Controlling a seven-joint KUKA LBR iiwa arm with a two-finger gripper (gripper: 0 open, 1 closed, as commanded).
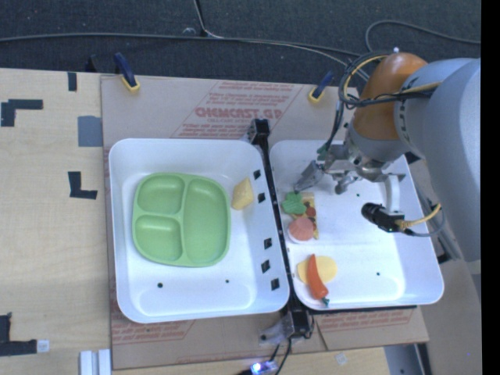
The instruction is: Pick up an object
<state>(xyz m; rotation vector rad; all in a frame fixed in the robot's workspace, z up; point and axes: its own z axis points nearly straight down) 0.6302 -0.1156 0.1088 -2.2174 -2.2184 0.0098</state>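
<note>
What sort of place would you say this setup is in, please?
Probably a robotics lab bench for pick-up trials: a grey arm reaches over two white bins clamped on cardboard, with toy food and a green divided plate.

Arm (449, 123) enters from the right edge of the view, its broad grey link filling the upper right corner. Orange band (388, 84) sits above the wrist, rounded, facing up toward the camera. Below it the grey wrist housing (373, 148) points down and leftward. Pincer (324, 174) hangs at the wrist's lower left; one dark finger (306, 176) slants out to the left, a second shorter one lies just right of it, a gap between them, nothing seen in the gap. Yellow and black cables loop around the wrist and trail right.
</note>
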